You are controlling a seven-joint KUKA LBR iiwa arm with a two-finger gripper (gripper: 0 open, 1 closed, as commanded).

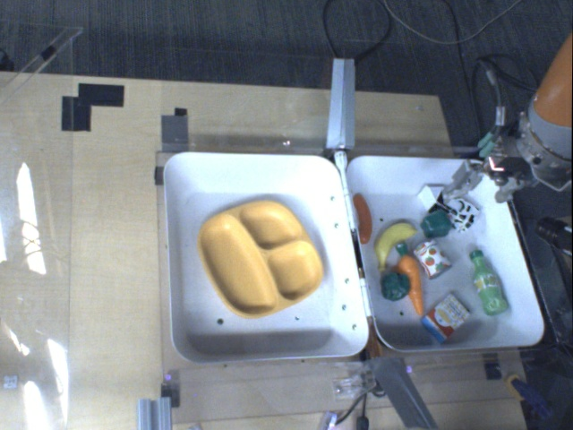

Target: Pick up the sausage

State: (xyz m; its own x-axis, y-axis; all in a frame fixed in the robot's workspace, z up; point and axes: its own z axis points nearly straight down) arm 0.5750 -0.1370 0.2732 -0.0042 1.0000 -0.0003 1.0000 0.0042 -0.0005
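Observation:
The sausage (pixel 362 218), a short reddish-orange link, lies along the left wall of the right bin (pixel 524 330), pointing up and down the view. My gripper (pixel 482 183) hangs over that bin's upper right corner, far to the right of the sausage. Its two grey fingers (pixel 463 180) are spread apart and hold nothing. The grey arm with its orange band (pixel 557 106) enters from the right edge.
The right bin also holds a banana (pixel 395 238), a carrot (pixel 412 287), a dark green lump (pixel 395 285), a teal piece (pixel 438 224), a black-and-white cube (pixel 462 211), a small box (pixel 432 258), a green bottle (pixel 487 283) and a carton (pixel 449 314). A yellow divided dish (pixel 260 256) sits in the left bin (pixel 183 330).

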